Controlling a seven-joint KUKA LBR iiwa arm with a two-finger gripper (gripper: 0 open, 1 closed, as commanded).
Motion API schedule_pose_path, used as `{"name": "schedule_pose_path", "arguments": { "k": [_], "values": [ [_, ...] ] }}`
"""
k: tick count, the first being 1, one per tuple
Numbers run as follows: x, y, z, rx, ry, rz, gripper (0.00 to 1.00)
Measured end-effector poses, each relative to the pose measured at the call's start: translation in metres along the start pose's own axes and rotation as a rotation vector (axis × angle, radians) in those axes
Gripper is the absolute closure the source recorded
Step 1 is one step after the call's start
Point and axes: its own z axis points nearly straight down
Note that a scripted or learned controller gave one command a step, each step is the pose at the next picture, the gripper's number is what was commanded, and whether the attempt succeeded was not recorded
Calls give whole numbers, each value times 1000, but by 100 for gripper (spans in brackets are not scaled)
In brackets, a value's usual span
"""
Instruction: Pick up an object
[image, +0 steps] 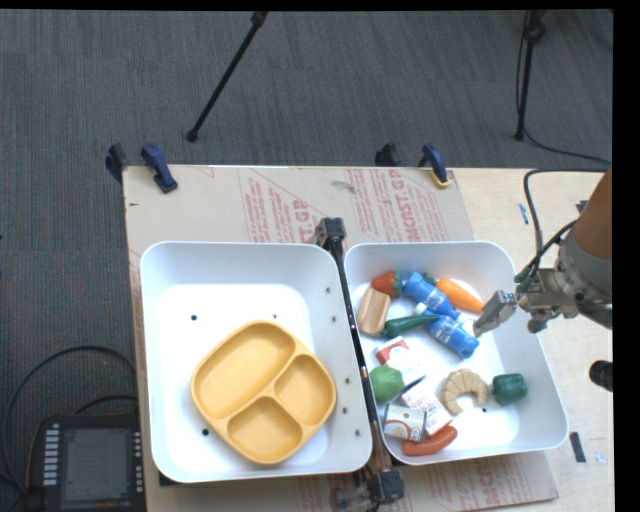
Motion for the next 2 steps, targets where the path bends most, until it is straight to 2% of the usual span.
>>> {"name": "schedule_pose_path", "arguments": {
  "k": [1, 2],
  "values": [
    [29, 26, 144, 0, 0, 2, 0],
    [73, 61, 151, -10, -5, 3, 0]
  ]
}}
